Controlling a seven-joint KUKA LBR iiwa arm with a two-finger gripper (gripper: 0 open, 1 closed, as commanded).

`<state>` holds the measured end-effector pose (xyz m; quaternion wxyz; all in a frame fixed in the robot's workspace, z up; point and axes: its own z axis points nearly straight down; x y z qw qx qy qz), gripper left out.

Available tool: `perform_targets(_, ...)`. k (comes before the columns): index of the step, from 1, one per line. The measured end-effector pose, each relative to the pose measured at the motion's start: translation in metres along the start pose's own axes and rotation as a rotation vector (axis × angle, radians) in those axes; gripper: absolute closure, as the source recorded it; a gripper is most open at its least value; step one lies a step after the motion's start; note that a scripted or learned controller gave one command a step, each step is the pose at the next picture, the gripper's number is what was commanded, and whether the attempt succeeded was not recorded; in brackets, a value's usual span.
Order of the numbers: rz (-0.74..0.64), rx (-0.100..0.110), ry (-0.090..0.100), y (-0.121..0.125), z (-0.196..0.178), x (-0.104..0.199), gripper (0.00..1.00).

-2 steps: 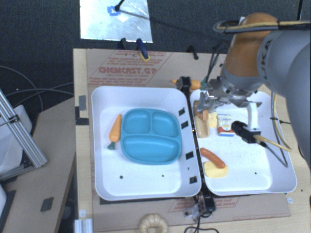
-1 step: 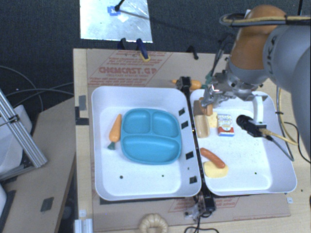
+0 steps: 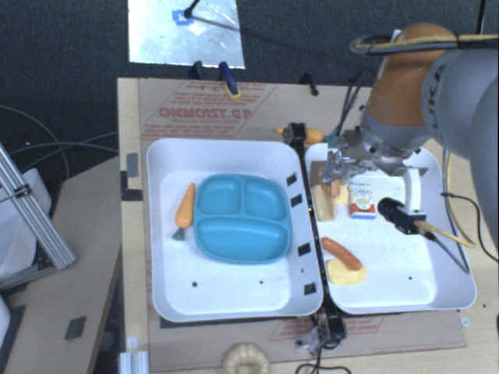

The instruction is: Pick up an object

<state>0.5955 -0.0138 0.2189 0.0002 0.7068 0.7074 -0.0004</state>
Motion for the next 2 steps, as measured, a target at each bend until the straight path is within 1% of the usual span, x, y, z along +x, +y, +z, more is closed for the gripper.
perform_targets(1, -0.005, -0.004, 0.001, 0.019, -0.002, 0.005, 1.0)
perform_targets(2, 0.0, -0.001, 0.0, 0.0, -0.001, 0.001, 1.0)
